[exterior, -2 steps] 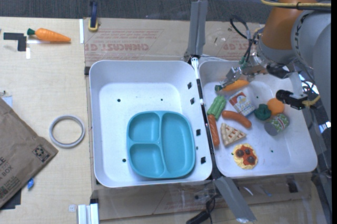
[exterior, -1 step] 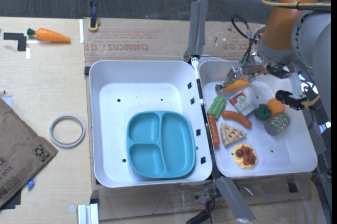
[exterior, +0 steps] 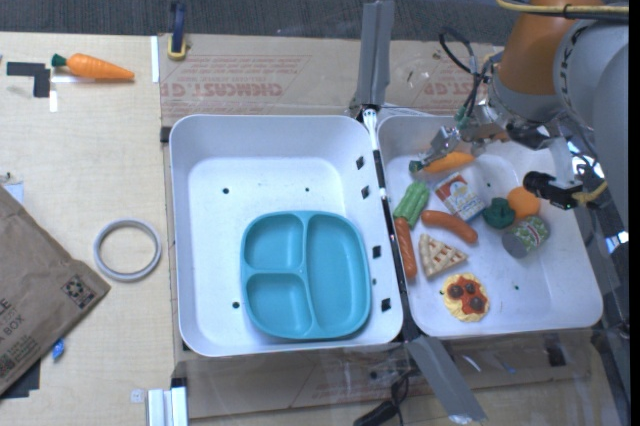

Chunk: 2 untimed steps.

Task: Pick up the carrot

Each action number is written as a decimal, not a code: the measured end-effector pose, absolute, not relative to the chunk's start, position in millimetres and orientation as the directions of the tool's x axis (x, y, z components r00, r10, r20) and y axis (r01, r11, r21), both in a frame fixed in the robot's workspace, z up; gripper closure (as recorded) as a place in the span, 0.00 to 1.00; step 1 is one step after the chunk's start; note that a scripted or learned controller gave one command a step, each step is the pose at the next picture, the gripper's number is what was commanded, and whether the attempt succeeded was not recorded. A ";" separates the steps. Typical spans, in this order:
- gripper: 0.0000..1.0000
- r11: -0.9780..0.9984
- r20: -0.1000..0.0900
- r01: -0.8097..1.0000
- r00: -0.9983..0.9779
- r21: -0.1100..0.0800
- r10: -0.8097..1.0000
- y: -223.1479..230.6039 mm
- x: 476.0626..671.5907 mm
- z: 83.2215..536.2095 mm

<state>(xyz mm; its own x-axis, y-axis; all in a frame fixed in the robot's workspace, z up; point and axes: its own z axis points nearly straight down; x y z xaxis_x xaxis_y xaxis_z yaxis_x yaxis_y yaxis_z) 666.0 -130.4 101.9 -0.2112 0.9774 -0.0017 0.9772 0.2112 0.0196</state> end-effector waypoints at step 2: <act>0.00 0.264 -0.001 0.965 -0.264 0.001 0.965 -119.9 614.3 228.4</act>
